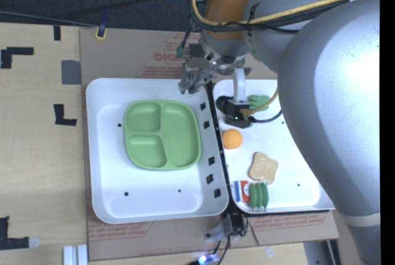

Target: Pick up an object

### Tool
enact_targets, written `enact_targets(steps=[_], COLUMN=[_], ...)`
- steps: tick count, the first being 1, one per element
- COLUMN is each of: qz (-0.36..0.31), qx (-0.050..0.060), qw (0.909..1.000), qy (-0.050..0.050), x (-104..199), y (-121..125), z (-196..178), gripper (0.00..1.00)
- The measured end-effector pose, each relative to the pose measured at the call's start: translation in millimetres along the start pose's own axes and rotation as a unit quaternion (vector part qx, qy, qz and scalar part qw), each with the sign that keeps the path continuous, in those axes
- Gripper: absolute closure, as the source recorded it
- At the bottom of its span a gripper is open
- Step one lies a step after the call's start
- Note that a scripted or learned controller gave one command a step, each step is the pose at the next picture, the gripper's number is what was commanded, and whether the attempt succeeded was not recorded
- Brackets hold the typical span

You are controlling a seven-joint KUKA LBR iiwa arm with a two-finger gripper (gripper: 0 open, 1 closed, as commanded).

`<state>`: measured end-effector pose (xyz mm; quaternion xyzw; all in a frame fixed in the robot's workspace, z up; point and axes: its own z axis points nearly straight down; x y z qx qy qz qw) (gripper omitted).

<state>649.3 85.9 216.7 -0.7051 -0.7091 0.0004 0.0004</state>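
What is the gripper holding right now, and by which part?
Cannot be told. The gripper sits over the bins' far edge, above the divider, with no object visible in it.

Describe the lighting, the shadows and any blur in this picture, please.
Camera view: even, soft light; the two shallow white bins are bright but not blown out, and the green divided plastic plate casts almost no shadow. The big grey arm, close to the lens, looks soft; the small orange ball is fairly sharp.

green tray [163, 134] | orange ball [232, 139] | tan bread [263, 167] | white bins [99, 152]
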Motion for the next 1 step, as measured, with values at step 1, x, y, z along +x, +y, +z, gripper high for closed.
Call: enact_targets(steps=[1], qz=[0.002], qx=[0.000], qw=[1.0000], qy=[-0.001], x=[-2.9], y=[-0.4], z=[-0.6], gripper=[0.00])
